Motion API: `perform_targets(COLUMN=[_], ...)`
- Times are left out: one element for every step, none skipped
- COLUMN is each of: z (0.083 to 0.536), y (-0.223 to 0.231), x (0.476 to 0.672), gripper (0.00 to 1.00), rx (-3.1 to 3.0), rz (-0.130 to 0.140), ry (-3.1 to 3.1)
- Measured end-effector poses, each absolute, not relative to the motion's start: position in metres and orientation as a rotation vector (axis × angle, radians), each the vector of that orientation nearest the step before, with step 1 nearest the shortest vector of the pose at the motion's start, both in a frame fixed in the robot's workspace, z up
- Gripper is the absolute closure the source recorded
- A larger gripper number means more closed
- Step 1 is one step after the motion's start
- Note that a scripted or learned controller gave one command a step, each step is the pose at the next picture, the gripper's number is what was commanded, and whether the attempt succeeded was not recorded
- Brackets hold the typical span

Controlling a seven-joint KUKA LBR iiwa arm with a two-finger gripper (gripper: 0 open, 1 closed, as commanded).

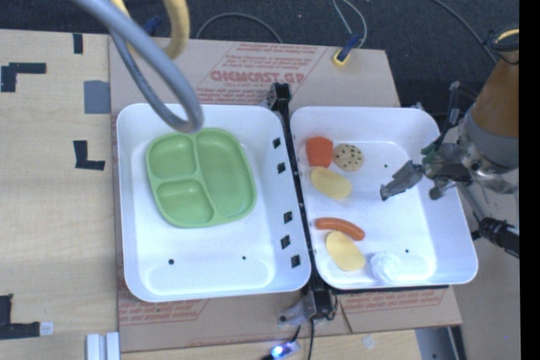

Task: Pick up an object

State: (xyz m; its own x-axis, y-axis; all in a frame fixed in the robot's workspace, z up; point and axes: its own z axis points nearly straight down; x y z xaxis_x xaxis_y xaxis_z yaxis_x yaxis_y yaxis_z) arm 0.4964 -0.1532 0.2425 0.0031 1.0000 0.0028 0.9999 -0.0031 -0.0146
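Food pieces crowd the right bin [439,139]: we see hot dog [339,226], cookie [348,155]; gripper [418,181] fingers spread, empty, beside them.

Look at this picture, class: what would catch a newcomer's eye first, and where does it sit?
The green divided plate in the left bin stands out most. Next comes the cluster of toy food along the right bin's left side: an orange block, a cookie and a sausage. The pincer reaches in from the right, above bare bin floor.
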Motion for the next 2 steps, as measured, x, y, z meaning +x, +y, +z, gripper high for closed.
perform_targets(z=[0.249,0.196], y=[-0.153,-0.162], x=[0.499,0.502], gripper=[0.00,0.00], rx=[-2.219,-2.220], rz=[0.001,0.004], ry=[-2.222,-2.220])
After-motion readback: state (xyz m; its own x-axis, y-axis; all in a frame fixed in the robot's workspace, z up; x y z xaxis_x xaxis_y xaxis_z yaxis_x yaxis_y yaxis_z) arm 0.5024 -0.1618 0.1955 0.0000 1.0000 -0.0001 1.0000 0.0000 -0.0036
